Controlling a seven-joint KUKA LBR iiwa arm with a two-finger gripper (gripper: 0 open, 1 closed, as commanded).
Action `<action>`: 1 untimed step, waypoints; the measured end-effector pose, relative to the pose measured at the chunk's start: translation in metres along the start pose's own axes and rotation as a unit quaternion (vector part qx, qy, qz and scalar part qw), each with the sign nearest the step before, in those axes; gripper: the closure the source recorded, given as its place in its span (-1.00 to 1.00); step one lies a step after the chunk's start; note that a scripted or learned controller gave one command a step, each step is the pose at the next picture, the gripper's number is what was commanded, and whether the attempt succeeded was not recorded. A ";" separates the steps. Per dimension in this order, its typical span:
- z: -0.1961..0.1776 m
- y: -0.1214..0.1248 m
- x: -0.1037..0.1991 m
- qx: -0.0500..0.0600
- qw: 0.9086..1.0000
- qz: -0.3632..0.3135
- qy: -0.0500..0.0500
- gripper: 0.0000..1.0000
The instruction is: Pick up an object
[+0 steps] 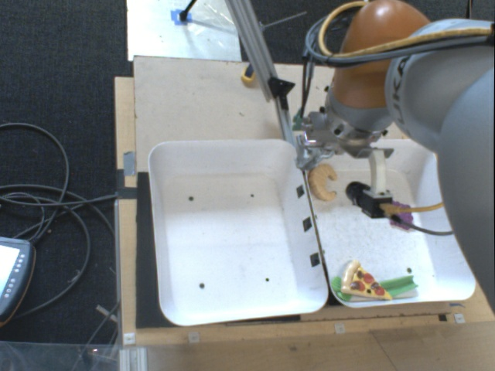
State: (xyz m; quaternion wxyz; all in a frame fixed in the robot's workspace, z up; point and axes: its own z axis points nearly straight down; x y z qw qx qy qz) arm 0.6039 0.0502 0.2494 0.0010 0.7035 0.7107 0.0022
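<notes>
The gripper (307, 157) is hovering over the far left corner of the right bin (371, 242); how open it is cannot be told. A tan croissant-shaped toy (322, 183) is lying on the bin floor just beside its nearer side, ungrasped.

The hand (308, 159) hovers beside, perhaps touching, a croissant (322, 184)
</notes>
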 end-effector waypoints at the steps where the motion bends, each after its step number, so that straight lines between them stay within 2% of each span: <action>1: 0.000 0.028 0.035 0.000 1.000 0.001 0.000 1.00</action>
